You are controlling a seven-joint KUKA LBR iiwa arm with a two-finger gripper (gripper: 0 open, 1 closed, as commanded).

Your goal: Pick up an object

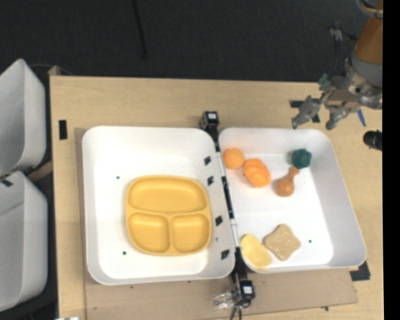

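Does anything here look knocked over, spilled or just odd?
Nothing looks spilled or broken. The yellow divided tray sits flat in the left bin. The only slight oddity: a pale yellow piece in the right bin is pushed against the near-left corner, touching the tan cracker-like piece.

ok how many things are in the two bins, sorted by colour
Orange: 3, a small ball, a lumpy piece and a stemmed piece
Yellow: 2, the divided tray in the left bin and a slice
Green: 1, a small lump
Tan: 1, a square piece
Total: 7
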